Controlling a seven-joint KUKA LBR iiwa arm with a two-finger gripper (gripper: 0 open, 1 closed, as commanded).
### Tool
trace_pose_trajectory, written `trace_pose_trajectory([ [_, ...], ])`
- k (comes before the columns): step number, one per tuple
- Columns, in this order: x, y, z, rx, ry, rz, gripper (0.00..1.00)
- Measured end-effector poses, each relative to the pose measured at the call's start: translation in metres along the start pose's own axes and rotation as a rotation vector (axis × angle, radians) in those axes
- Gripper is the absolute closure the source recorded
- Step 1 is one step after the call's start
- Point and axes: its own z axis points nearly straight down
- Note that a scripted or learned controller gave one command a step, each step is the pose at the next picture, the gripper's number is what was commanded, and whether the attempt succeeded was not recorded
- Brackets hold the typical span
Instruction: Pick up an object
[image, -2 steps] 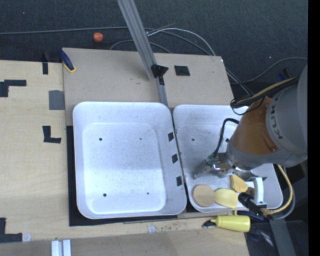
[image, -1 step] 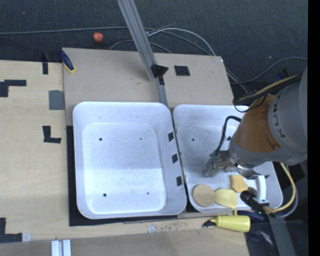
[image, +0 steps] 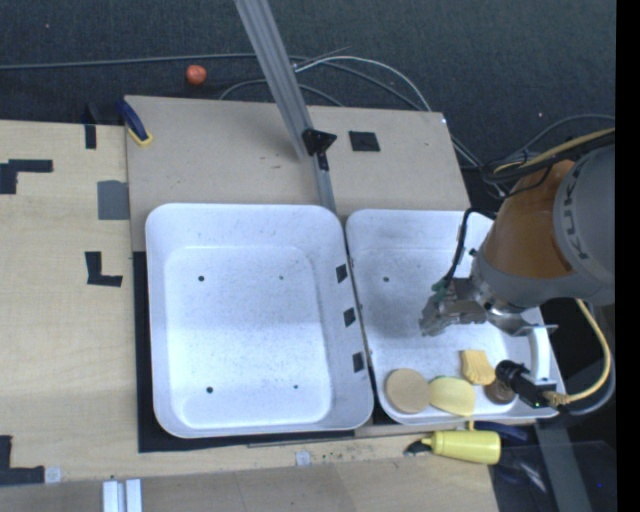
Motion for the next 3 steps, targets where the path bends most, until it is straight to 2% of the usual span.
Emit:
trace_pose_trajectory([
  [2,-0.006,-0.012,-0.101,-0.001,0.0,0.001,1.0],
  [3,0.05,-0.007,-0.092,0.004,0.001,-0.003,1.0],
])
